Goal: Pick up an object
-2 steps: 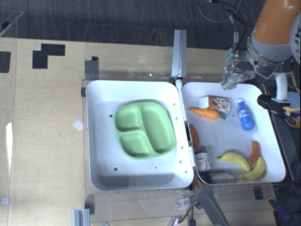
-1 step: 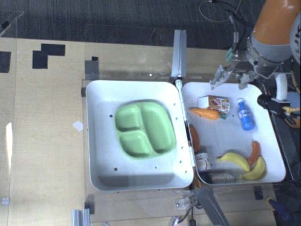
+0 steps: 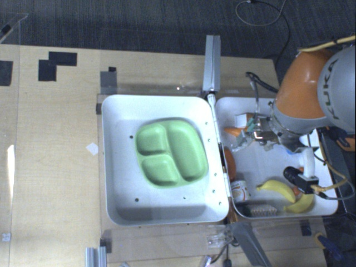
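Grey-and-orange arm's tool [image 3: 251, 131] low in the right bin [image 3: 328, 207], near an orange object [image 3: 233, 131]; its opening impossible to tell.

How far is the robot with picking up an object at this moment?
Done: the gripper is down in the right bin. In hand: nothing visibly held. Left: grasp and lift something; the banana lies in that bin, and the green tray sits in the left bin.

"KUKA" lettering on arm [image 3: 334, 88]
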{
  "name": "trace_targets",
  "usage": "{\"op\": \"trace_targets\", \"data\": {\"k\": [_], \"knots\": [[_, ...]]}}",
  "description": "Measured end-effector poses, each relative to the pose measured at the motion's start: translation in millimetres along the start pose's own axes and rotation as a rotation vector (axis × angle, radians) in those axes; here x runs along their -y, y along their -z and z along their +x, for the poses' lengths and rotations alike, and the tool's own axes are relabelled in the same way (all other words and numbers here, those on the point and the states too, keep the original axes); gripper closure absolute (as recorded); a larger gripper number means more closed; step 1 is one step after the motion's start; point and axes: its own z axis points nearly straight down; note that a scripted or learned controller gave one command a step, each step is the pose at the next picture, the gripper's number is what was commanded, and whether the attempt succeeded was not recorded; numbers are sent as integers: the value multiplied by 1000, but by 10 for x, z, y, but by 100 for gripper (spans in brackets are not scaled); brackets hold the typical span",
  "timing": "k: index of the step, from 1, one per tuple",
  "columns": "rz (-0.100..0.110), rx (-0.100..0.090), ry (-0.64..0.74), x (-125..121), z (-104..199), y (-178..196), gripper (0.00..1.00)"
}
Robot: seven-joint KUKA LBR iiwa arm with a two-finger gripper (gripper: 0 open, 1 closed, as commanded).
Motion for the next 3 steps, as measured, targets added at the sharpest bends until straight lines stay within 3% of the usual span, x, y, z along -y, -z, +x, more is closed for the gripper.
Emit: {"op": "trace_targets", "data": {"k": [1, 2, 3], "knots": [[-8, 1, 80, -672, -397, -861, 0], [-7, 1, 81, -679, -401, -776, 100], [-4, 0, 17, -652, 170, 342, 100]]}}
